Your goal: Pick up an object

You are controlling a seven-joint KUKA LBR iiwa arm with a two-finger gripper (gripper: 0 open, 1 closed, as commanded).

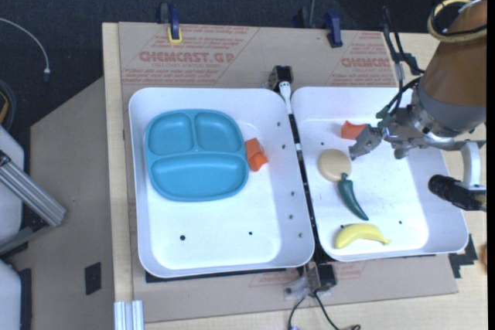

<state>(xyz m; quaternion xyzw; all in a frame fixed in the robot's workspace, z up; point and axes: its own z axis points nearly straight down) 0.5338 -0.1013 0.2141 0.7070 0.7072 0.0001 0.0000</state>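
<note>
Gripper hovers over right bin, near its back edge, by orange block. Finger state: can't tell. Pepper, banana toward front edge.

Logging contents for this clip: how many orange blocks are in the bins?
2. One orange block lies in the left bin, right beside the blue plate. The other lies in the right bin, by the gripper. The arm may hide more.

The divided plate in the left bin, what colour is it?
Light blue plate, seen in the camera view.
</note>
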